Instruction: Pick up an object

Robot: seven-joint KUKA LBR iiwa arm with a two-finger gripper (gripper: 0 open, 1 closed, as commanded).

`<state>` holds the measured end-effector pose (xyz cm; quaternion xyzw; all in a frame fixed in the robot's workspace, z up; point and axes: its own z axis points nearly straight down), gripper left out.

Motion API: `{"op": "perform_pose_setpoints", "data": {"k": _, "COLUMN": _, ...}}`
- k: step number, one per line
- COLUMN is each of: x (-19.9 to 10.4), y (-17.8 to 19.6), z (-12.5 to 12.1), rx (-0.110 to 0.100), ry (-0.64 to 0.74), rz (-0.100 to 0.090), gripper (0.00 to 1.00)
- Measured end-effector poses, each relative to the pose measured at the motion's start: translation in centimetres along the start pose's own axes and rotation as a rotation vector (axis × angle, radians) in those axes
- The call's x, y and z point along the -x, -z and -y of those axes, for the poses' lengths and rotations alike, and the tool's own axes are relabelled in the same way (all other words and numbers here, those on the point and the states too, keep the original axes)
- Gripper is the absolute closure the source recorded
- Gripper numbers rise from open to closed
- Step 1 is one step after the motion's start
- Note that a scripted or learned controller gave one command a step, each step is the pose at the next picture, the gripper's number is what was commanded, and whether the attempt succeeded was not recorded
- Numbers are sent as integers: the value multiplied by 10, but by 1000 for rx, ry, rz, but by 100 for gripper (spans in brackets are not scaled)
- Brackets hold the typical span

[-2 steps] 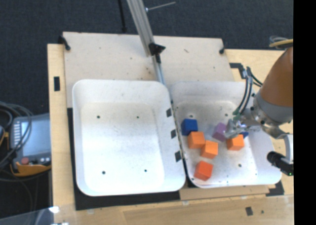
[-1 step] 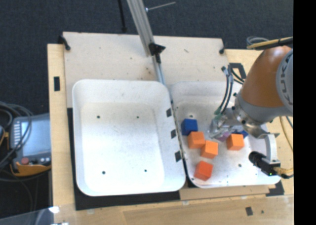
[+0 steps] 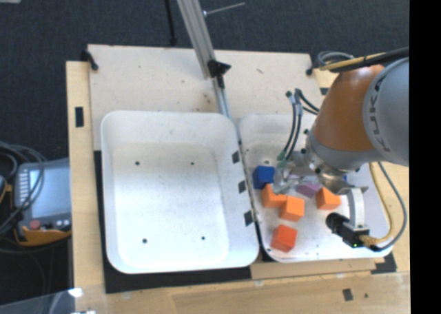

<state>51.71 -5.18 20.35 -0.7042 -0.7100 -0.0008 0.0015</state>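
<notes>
Over the right bin (image 3: 272, 127), the hand (image 3: 288, 183) nears orange blocks (image 3: 294, 208); grip indiscernible.

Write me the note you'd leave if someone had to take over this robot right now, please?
Gripper: low in the right bin, among the blocks; whether it is open or shut cannot be made out, and nothing shows as held.
Things: blue block near the bin's left wall; four orange blocks; a purple block partly under the wrist. All lie in the right bin.
Left bin: beside it, on the bench.
Done: arm is down at the pile.
Left: grasp one block and lift it.
</notes>
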Motion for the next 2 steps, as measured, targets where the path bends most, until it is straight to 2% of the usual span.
{"op": "perform_pose_setpoints", "data": {"k": 1, "x": -43, "y": 7, "z": -4, "rx": 3, "ry": 0, "rz": 2, "gripper": 100}}
{"op": "perform_pose_setpoints", "data": {"k": 2, "x": -102, "y": 21, "z": -6, "rx": 2, "ry": 1, "rz": 1, "gripper": 100}}
